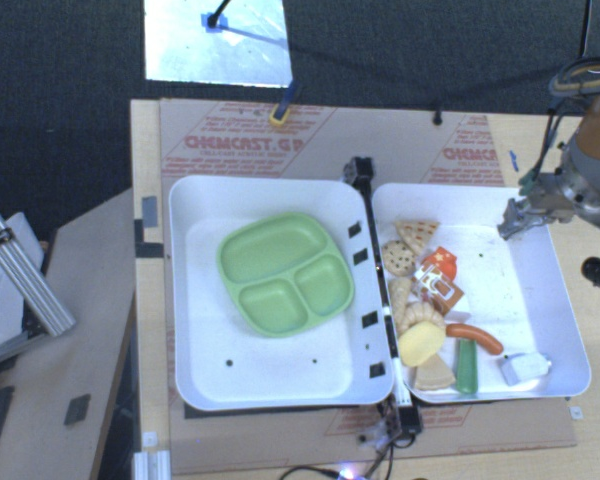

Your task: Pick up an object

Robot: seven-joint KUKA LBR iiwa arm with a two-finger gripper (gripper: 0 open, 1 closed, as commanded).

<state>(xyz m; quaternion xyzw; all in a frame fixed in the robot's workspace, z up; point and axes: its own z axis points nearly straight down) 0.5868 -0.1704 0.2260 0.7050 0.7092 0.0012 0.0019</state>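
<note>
Your pincer (515, 218) hangs over the far right rim of the right bin (540, 268), reaching in from the right edge of the view, and you cannot tell how it is set, since it reads as a small grey blur; nothing shows held in it. Everything you could pick lies to its left and nearer the camera, heaped along the bin's left wall. Closest to the pincer is a tan triangular cracker (417, 234), with a round cookie (397, 258) and a red-and-white packet (438, 273) just below it. Further toward you sit a yellow lemon-like piece (421, 343), a red sausage (474, 338), a green stick (465, 368) and a small grey-white block (523, 367). Well to the left, the other bin (195, 268) holds a green divided plate (285, 272).
</note>
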